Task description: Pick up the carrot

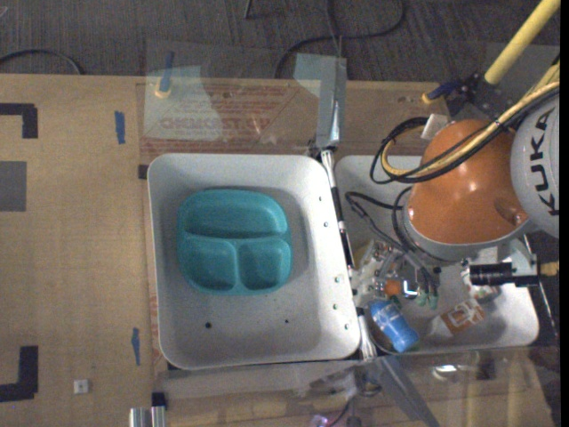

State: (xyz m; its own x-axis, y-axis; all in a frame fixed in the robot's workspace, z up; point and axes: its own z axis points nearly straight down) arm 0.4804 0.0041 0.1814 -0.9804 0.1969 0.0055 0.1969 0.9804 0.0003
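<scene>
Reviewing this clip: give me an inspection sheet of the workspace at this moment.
Surface: wooden bench with two white bins; left bin, right bin.
Job's things: a small orange piece, possibly the carrot, lies in the right bin beneath the arm; too small to confirm.
Clutter: teal divided plate in the left bin; blue cylinder and an orange-and-white item in the right bin.
Grippers: gripper low over the right bin's left side; finger state unclear.
Cables: yellow and black cables loop by the wrist.
Surroundings: grey carpet, blue tape on the bench.
</scene>
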